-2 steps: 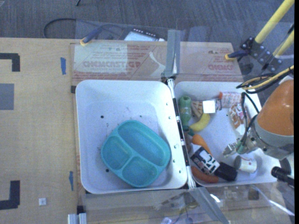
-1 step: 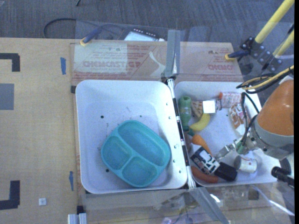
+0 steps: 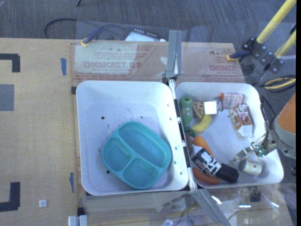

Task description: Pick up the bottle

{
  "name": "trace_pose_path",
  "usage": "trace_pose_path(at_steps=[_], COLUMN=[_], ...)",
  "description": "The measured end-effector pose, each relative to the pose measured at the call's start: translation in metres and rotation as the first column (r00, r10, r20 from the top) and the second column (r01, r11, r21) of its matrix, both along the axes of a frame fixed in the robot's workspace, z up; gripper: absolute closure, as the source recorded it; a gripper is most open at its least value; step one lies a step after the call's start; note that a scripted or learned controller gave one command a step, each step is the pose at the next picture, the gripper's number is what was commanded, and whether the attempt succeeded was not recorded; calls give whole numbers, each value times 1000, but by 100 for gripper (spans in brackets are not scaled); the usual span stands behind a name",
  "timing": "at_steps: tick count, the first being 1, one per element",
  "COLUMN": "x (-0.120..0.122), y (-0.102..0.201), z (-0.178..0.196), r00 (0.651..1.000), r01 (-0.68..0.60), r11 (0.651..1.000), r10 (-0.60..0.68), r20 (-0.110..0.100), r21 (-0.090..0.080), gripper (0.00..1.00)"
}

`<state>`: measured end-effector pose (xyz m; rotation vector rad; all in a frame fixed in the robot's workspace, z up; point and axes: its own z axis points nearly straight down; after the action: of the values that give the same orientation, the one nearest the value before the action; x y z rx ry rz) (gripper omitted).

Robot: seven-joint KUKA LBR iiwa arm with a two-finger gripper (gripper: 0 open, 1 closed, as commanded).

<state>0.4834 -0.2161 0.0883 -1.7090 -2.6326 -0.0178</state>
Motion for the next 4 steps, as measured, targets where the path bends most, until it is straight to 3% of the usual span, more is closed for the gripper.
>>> trace_pose_path(at_steps=[1,2,3,4], x=[23,7,-2,-2], y=[-5,1,91,24], z=[140,7,-1,-1], r00=[1000,997,999,1000], r01=[-17,77,-40,-7], r11=[1000,997,999,1000], r10=[17,-77,40,7], r20=[0,-1,3,4], r21=[-13,-2,-12,-14], gripper=[0,0,0,0])
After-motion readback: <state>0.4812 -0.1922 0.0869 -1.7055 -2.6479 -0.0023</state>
